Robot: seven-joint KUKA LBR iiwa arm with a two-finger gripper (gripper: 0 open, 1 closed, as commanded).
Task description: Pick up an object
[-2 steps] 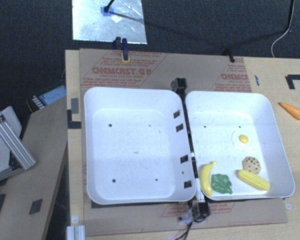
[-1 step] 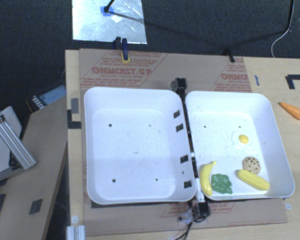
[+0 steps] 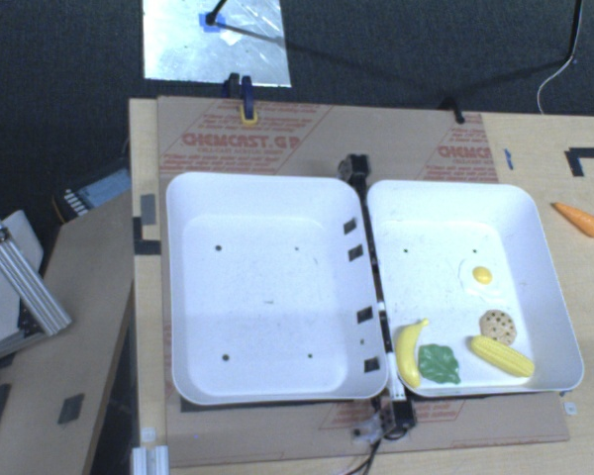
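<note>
Banana [image 3: 408, 352] yellow, curved (bin's [image 3: 535, 216] corner).

The orange carrot [image 3: 584, 221] on the bench is cut off at the right edge. The green toy [image 3: 439, 364] is too blurry to name.

Right bin [image 3: 535, 228] held a fried egg [image 3: 480, 276] mid-right; cookie [image 3: 496, 325], corn cob [image 3: 502, 356], green leaf [image 3: 439, 364] and banana [image 3: 409, 352] along front edge. Carrot [image 3: 581, 219] lay on bench [image 3: 396, 137], right edge.
</note>
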